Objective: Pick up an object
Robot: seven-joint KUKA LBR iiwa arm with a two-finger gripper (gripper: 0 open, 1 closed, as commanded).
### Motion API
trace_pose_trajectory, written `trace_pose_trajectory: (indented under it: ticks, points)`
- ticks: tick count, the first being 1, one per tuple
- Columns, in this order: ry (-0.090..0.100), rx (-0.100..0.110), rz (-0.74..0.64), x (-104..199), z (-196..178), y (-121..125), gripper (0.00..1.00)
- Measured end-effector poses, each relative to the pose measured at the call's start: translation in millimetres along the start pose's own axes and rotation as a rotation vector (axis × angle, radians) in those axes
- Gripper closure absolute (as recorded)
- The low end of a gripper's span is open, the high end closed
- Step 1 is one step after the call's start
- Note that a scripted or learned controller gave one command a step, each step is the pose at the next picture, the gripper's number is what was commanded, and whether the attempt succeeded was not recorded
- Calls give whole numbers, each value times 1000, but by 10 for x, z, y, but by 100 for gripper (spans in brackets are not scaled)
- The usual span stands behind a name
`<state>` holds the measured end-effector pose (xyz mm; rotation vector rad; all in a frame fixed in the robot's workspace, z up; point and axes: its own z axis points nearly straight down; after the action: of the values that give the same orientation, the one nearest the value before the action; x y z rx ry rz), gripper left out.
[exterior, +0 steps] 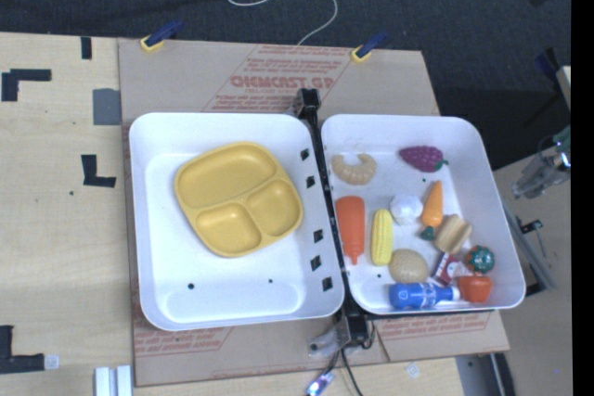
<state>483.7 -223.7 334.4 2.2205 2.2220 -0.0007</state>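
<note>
Two white bins (148, 199), one yellow tray (238, 198), about eleven toy foods (350, 227).

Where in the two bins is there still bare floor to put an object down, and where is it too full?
Left bin: bare floor lies along the front wall below the yellow tray, and in a strip by its left wall. Right bin: a bare patch between the croissant and the grapes. Its front right corner is crowded around the blue bottle and potato.
</note>
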Motion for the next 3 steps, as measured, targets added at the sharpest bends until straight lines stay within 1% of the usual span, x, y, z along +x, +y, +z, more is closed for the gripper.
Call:
trace_pose_trajectory:
  ticks: [3]
  points:
    - [0, 0, 0, 0, -50, 0, 100]
